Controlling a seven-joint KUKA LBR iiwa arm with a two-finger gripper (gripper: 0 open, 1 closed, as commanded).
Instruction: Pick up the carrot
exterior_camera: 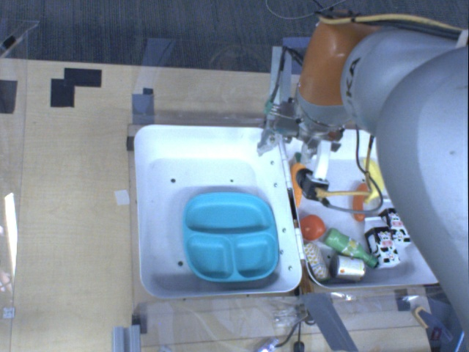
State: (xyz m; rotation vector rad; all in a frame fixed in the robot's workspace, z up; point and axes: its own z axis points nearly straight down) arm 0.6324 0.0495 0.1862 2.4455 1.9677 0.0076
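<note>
Two white bins (161,196) are set on a pale wooden bench (66,218) by dark carpet (146,6). Over their rims, the metal gripper's (272,141) spread cannot be told.

No readable text, labels, numbers (print on patterned box (388,239) too small).

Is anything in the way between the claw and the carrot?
Nothing visible is. The gripper hangs above the left wall of the right bin, and the carrot lies close by against that wall. The tomato sits beyond the carrot, not between them.
</note>
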